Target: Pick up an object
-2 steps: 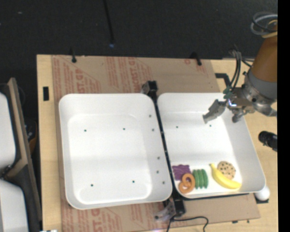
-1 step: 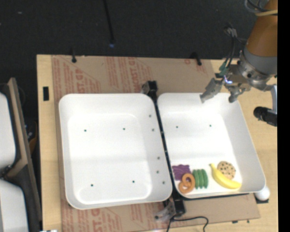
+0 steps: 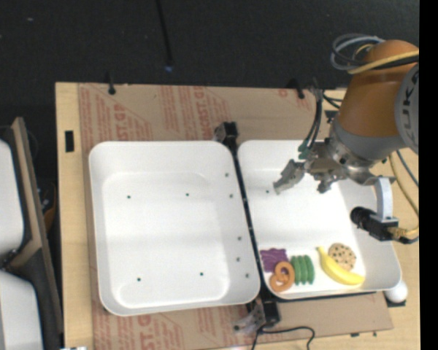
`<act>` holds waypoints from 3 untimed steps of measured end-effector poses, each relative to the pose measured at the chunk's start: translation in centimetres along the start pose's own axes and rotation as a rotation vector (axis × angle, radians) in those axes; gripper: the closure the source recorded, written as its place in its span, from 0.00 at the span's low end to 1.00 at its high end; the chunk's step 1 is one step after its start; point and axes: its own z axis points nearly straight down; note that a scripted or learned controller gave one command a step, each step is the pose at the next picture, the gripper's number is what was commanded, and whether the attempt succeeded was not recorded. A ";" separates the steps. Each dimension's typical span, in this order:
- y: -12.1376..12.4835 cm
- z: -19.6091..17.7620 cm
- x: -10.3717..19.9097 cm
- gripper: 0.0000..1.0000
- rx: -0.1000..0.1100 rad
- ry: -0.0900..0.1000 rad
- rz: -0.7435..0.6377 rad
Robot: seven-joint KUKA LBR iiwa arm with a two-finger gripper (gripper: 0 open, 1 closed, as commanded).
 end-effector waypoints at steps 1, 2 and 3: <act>10.1 4.7 0.9 0.00 -0.002 -0.001 0.001; 10.5 4.4 13.6 0.00 -0.004 0.001 -0.005; 12.0 0.8 10.3 0.00 -0.007 -0.002 0.019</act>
